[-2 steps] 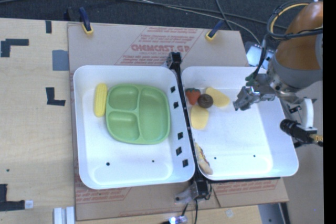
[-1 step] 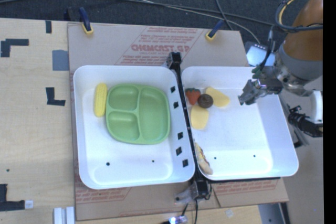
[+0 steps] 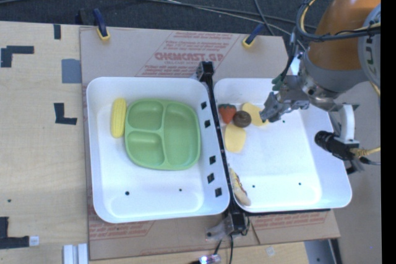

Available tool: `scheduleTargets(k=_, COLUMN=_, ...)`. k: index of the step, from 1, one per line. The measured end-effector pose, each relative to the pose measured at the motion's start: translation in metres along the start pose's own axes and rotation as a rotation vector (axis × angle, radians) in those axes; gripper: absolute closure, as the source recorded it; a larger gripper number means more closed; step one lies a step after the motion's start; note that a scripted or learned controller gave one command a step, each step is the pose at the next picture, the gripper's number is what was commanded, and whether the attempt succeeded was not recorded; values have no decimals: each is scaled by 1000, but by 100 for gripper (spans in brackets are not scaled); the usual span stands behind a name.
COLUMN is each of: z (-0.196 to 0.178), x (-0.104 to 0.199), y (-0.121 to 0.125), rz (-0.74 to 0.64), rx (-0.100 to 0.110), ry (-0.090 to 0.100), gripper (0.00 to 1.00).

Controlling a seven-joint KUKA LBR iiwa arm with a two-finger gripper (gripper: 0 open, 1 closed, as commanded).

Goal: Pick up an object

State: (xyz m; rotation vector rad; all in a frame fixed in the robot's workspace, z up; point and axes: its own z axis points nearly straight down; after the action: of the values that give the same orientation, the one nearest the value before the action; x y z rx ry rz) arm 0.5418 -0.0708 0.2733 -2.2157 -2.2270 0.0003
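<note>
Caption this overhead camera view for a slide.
Gripper hovers over toy food in right bin; green tray and corn in left.

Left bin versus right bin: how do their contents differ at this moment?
The left bin holds a green divided plate with a yellow corn cob beside it; the right bin holds several small food items clustered along its left side, with the gripper over them. Both bins are shallow and white.

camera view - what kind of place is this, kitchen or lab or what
Most likely a robotics lab bench, not a kitchen: two white bins sit on a clamped board, cables trail across the floor, and a robot arm reaches over toy food such as the corn.
</note>
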Motion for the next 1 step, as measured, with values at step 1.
scheduleTargets(k=1, z=2, x=49, y=0, rz=-1, rx=1, ry=1, gripper=100)
